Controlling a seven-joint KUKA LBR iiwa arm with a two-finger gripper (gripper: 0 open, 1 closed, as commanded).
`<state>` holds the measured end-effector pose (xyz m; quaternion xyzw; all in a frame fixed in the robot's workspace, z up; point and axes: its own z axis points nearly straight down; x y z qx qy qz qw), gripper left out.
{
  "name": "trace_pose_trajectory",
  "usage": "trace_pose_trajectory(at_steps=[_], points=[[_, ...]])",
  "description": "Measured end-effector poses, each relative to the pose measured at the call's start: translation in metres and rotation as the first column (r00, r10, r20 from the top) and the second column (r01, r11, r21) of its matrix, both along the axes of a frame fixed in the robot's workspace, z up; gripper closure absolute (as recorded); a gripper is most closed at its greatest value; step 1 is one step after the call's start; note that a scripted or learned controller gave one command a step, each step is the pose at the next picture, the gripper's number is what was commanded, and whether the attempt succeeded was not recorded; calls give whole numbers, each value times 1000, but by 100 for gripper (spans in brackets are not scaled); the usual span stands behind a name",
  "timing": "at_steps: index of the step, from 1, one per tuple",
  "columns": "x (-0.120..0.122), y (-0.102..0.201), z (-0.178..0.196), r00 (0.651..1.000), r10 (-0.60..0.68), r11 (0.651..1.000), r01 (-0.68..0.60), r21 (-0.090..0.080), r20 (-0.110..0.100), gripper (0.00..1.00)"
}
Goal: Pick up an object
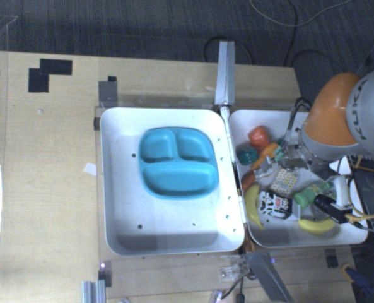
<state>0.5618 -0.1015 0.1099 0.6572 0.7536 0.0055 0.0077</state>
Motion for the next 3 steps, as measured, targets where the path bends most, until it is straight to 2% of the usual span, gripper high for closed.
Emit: trace_pose_trajectory(at_steps=[1,2,3], points=[[43,-64,-22,964,-267,964,267,1,-9,0],[46,-62,-9,966,-259,966,259,4,-2,100],[109,3,96,942,-335,942,335,3,-11,100]])
